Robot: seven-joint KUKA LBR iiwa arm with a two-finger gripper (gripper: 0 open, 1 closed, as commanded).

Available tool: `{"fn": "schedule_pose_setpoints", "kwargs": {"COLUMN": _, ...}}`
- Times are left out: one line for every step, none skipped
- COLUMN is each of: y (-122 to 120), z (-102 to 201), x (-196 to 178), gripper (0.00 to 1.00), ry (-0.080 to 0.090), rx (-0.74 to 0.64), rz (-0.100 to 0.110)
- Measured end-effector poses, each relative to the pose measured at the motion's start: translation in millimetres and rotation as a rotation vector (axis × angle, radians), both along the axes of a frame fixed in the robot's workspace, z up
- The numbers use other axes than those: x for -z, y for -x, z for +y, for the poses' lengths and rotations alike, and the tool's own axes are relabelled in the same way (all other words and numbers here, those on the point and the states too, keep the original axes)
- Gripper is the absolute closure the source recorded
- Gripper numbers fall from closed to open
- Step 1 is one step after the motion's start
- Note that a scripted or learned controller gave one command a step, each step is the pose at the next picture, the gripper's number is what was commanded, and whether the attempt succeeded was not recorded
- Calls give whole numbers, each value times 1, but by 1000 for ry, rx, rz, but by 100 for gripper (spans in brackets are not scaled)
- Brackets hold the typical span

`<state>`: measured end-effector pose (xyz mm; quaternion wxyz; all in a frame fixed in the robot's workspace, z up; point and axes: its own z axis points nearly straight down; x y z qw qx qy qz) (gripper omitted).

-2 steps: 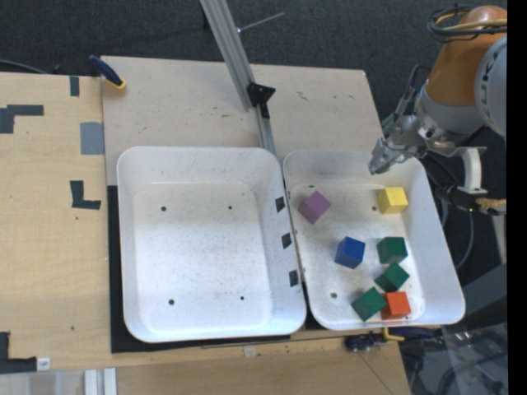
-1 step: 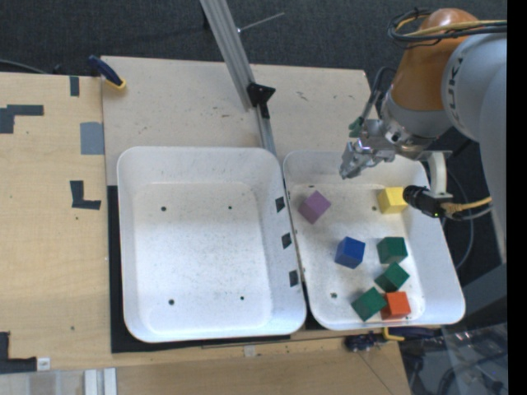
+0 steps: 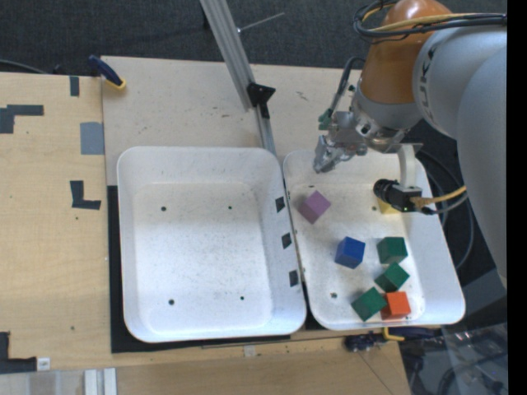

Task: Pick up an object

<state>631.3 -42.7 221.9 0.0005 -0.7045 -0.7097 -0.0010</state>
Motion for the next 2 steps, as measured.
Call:
{"fn": "schedule_pose_setpoints", "kwargs": {"y": 3, "z": 54, "x": 8, "gripper": 100, "ry": 0, "rx": 1, "rz": 3}}
{"fn": "schedule_pose_setpoints", "kwargs": {"y": 18, "z": 106, "x": -1, "gripper": 100, "ry": 0, "rx": 0, "rz": 3}}
